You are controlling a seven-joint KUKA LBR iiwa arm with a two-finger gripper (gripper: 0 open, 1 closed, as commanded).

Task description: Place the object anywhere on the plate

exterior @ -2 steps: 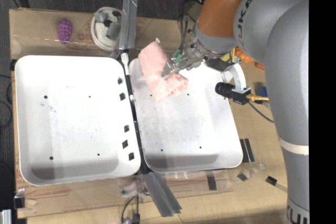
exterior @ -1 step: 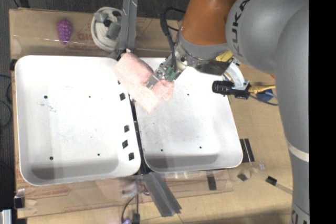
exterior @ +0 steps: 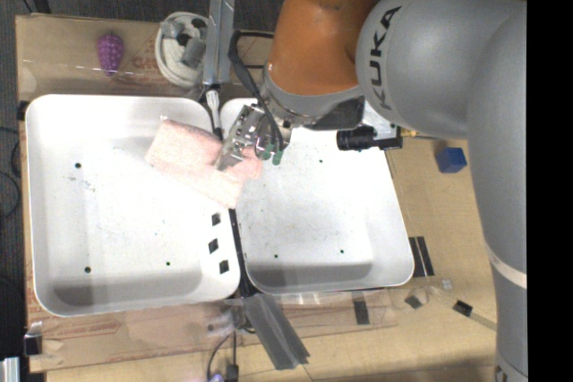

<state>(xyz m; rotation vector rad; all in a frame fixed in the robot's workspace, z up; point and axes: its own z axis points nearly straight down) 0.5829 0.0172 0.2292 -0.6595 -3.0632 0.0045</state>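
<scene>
While the jaws (exterior: 235, 148) hung over the bins' shared wall
They touched a pink sponge (exterior: 192, 158) at its three o'clock end; grip unclear.

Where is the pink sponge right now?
The pink sponge lies at the left bin's upper right, overlapping the divider, directly beside the hand.
</scene>
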